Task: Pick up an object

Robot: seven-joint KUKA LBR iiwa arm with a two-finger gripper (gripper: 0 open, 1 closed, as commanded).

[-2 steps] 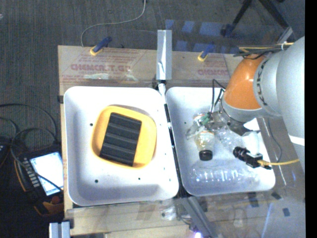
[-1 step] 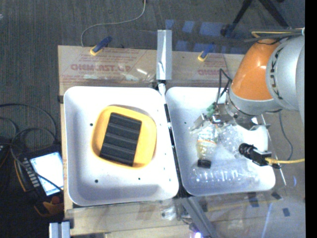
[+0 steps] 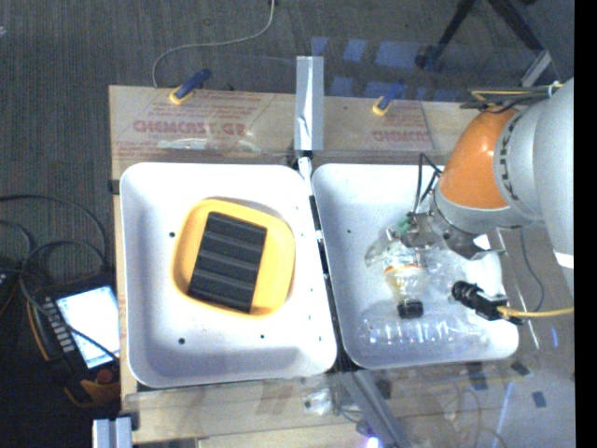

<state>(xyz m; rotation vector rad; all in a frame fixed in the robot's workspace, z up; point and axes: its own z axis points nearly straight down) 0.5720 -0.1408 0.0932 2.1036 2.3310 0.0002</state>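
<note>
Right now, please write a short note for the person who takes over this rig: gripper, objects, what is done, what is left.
Gripper: low inside the right bin, over clear crinkled plastic packaging; whether it is open or shut cannot be told.
Objects: the packaging and a clear plastic bottle lying along the near wall, both in the right bin. A yellow tray with a black ridged insert sits in the left bin.
Done: arm has reached the packaging.
Left: no grasp confirmed; lifting remains.
</note>
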